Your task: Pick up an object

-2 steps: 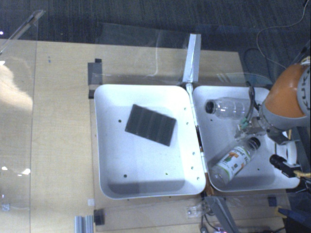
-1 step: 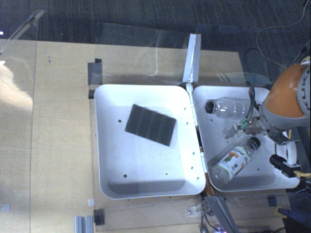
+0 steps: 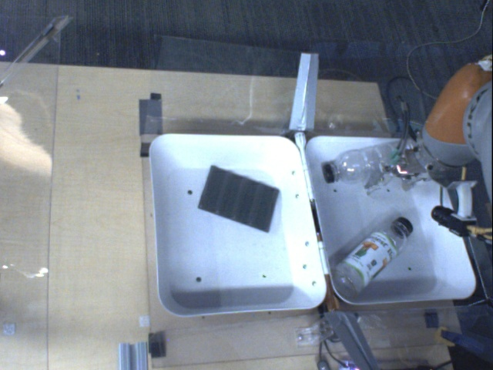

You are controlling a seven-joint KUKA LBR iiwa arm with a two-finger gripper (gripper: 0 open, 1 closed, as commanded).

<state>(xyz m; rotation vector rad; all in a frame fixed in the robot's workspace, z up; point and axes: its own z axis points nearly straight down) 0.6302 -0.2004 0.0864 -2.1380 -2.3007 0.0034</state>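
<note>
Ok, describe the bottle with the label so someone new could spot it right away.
Look in the right bin, nearer the front edge. The labelled bottle lies on its side there, dark cap pointing up-right. Unlike the clear bottle behind it, it carries a white, green and orange label.

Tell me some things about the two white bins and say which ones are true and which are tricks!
1. A dark flat pad lies in the left bin. True.
2. Two bottles lie in the right bin. True: a clear bottle and a labelled bottle.
3. The labelled bottle stands upright. False: it lies on its side.
4. The dark pad touches the clear bottle. False: they lie in different bins.
5. The arm comes in from the picture's left. False: from the right.
</note>
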